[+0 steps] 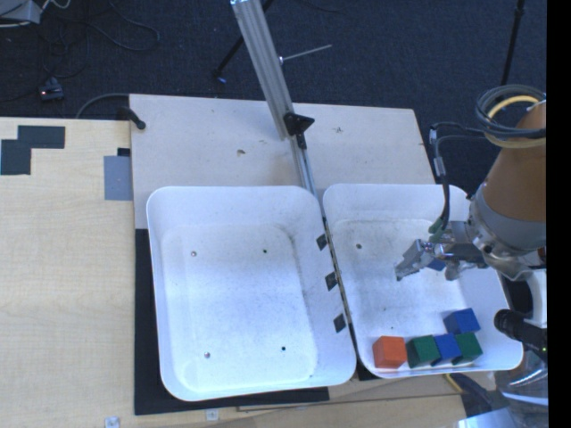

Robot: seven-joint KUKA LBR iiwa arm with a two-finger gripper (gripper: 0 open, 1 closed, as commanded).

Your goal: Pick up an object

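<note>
Several blocks lie along the front edge of the right bin: an orange block, a green block, a blue block, another green block and a blue block just behind them. My gripper hangs over the middle right of that bin, behind and above the blocks. Its fingers are spread apart with nothing between them. The grey wrist and orange band rise to the right of it.
The left bin stands beside the right one, with black clips along their shared wall. A slanted aluminium rail rises behind the bins. Cables loop at the arm on the right.
</note>
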